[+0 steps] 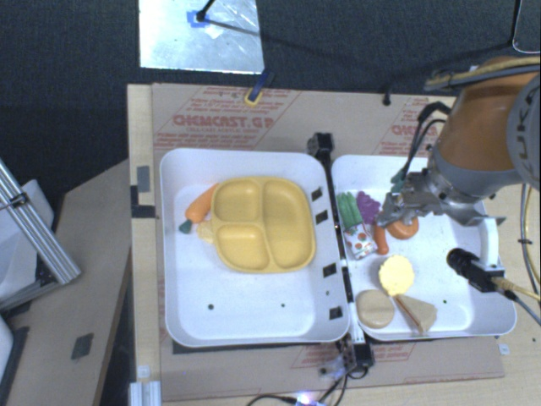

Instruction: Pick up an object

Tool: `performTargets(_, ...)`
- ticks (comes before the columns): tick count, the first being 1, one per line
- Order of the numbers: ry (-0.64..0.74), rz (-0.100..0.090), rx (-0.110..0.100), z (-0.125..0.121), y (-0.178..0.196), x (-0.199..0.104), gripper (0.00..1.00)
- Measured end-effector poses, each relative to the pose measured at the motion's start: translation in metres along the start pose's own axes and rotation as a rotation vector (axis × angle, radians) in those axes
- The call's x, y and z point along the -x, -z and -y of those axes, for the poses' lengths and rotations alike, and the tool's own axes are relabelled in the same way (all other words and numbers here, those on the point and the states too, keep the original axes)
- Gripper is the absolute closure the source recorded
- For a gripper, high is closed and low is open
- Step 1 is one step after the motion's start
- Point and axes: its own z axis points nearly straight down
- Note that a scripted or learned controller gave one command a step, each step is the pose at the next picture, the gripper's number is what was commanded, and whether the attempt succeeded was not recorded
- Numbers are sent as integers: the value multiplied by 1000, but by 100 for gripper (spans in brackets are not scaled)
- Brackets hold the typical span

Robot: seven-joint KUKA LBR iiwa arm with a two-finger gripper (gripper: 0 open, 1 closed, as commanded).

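Camera view, slanted from above: desk (211, 108) carries two white bins. Left bin (182, 311) holds a yellow divided plate (258, 225), with a toy carrot (199, 204) tucked against its left rim, leaf end pointing down-left.

Right bin (461, 299) has the loose toy food, bunched along its left side near the divider: green piece (347, 207), purple grapes (367, 204), a small red-and-white item (362, 242), a yellow round piece (396, 273), a tan disc (375, 308), a tan wedge (418, 313).

Gripper (397, 214) sits low in the right bin, over an orange-red disc (404, 227), with a small orange stick (381, 240) just beside it. Probable target is the disc, judging by the wrist's position straight above. The disc is round, so it has no clear heading; the stick's long axis runs roughly up-down in frame.

Fingers: cannot tell whether spread or closed; the wrist body hides them, and no object is visibly clamped.

The clutter makes a clean grab doubtful.
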Motion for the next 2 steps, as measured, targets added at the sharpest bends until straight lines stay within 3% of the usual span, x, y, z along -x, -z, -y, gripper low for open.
performTargets(2, 1, 0, 3, -3, 1, -8, 100)
